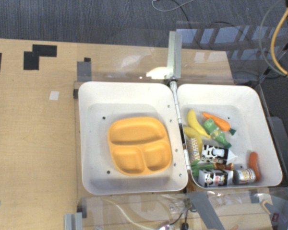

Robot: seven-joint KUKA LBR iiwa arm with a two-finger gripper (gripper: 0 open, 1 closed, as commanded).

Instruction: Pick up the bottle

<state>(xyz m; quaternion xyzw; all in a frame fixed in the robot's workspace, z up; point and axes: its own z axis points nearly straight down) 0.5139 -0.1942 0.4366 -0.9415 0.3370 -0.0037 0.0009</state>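
Two shallow white bins are seen side by side on the desk (33, 143). In one bin (93, 128) a yellow compartment tray (139, 145) is laid flat near the middle, with three wells facing up. The other bin (221, 97) is crowded with small things along the side nearest the divider and toward the near edge. The green bottle (215, 130) is found there, lying on its side at a slant, roughly in the middle of the clutter. It is flanked by a yellow banana (195, 122) on the side toward the tray, and an orange carrot (217, 121) is pressed against it on the far side. Just beside the bottle, toward the near edge, a cow-patterned carton (214, 153) is laid. A second black-and-white carton (212, 178) is set at the near wall, with a metal can (244, 176) lying just beside it. A reddish sausage (253, 162) is placed apart from the bottle, near the can. How far the hand is open, and whether anything is held in it, cannot be told, so the bottle's place relative to it cannot be given.
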